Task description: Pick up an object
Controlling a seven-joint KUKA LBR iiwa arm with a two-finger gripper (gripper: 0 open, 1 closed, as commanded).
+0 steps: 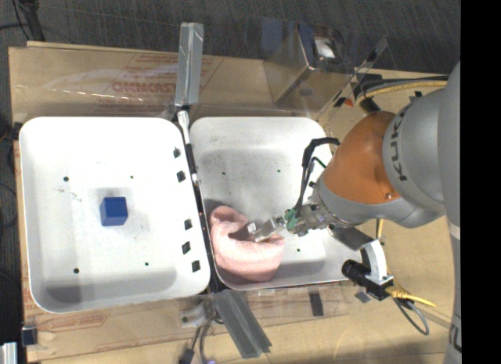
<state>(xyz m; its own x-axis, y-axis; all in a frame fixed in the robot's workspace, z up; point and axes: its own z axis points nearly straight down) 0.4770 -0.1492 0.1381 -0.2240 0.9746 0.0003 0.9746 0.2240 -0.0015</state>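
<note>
A pink, soft, ring-shaped object (239, 257) lies in the near left corner of the right bin (258, 143). My gripper (262, 232) reaches in from the right and sits low over the top of the pink object, its tips at the object's inner hollow. Whether the tips pinch the pink material is hidden by the angle. A small blue cube (114, 210) rests in the middle of the left bin (47, 159), far from the gripper.
The grey and orange arm (368, 174) covers the right bin's right side. A metal divider with black clips (188, 190) runs between the bins. Cardboard (94, 81) lies under and behind both bins.
</note>
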